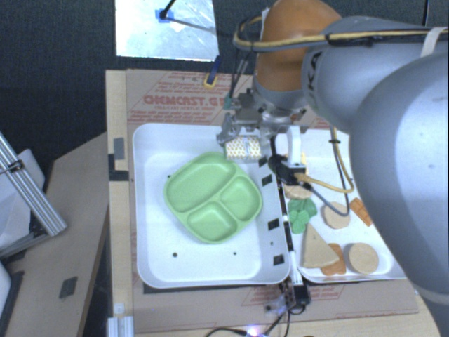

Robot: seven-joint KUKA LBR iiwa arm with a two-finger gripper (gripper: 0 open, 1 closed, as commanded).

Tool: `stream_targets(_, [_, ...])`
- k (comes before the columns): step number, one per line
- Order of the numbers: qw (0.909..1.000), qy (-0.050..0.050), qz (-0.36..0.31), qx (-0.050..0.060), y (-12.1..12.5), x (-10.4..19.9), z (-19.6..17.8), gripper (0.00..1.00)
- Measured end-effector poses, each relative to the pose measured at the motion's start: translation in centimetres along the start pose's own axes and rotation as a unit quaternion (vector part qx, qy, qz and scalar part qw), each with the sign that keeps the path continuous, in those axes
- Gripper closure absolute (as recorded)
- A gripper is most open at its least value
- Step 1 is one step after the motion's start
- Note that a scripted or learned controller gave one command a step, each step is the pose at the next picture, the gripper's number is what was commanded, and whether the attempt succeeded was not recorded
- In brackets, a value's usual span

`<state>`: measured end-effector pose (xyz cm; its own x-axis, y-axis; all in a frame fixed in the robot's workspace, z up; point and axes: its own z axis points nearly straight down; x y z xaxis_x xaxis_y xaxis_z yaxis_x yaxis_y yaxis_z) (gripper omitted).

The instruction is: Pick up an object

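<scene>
My gripper (pixel 244 143) hangs over the back right corner of the left white bin (pixel 151 216), close to the divider between the bins. A small speckled white and yellow block (pixel 243 149) sits between its fingers, and the gripper is shut on it. The block hangs just above the far edge of a green three-compartment plate (pixel 212 196) that lies tilted in the left bin. The arm's grey bulk and orange band cover the upper right of the view and hide part of the right bin.
The right bin (pixel 351 278) holds several small food-like pieces: a green leafy piece (pixel 302 213), a tan wedge (pixel 317 248), a round tan disc (pixel 363 258) and an orange strip (pixel 360 211). Cables trail from the wrist across it. Cardboard lies under both bins.
</scene>
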<state>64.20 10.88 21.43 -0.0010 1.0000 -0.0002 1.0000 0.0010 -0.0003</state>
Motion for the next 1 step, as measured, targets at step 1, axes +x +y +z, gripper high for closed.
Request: stream_targets(1, [1.0000, 0.001, -0.002, -0.002, 0.62, 0.09, -2.07, 1.00])
